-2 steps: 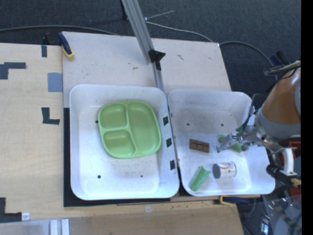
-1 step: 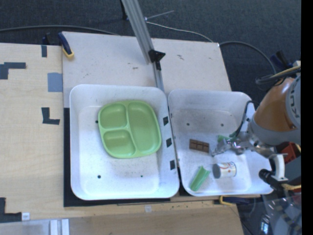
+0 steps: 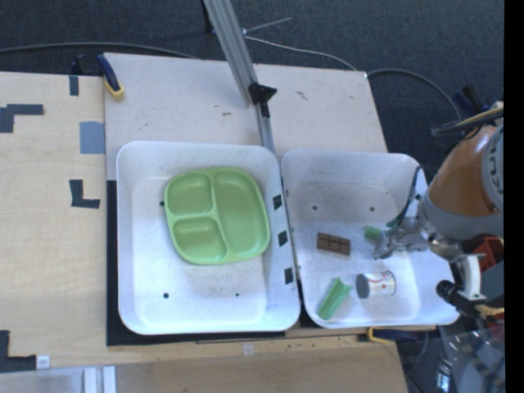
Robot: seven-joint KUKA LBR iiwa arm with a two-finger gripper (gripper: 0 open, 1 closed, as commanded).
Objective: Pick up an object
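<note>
**Ana:** Down at the right-hand bin (image 3: 352,164), what lies inside?

**Ben:** Four small things. Taking the bin's middle as the clock's hub, a brown chocolate-bar-like block (image 3: 333,243) lies flat almost on the hub. A green tube-shaped object (image 3: 333,298) lies at about six o'clock, tilted. A small white cup with a red band (image 3: 376,284) lies on its side at about five o'clock, its dark mouth facing the green tube; the two are near but apart. A small green piece (image 3: 373,234) sits at about three o'clock.

**Ana:** And the arm?

**Ben:** It reaches in from three o'clock, its orange band over the bin's right wall. The gripper (image 3: 386,247) is low inside the bin, just beside the small green piece and just above the cup in the view.

**Ana:** Is the pincer apart or together?

**Ben:** I cannot tell; the tip is a small dark tangle at this slant. The green piece may be touching it, but I see nothing clearly caught there.

**Ana:** What about the left bin (image 3: 131,219)?

**Ben:** A light green divided plate (image 3: 218,215) with three compartments lies flat, toward twelve o'clock of that bin's middle.

**Ana:** Anything around the bins?

**Ben:** A metal pole (image 3: 232,39) slants up toward twelve o'clock from the seam between the bins, and a blue-and-yellow clamp (image 3: 110,76) sits at the board's far left corner, about eleven o'clock.
</note>
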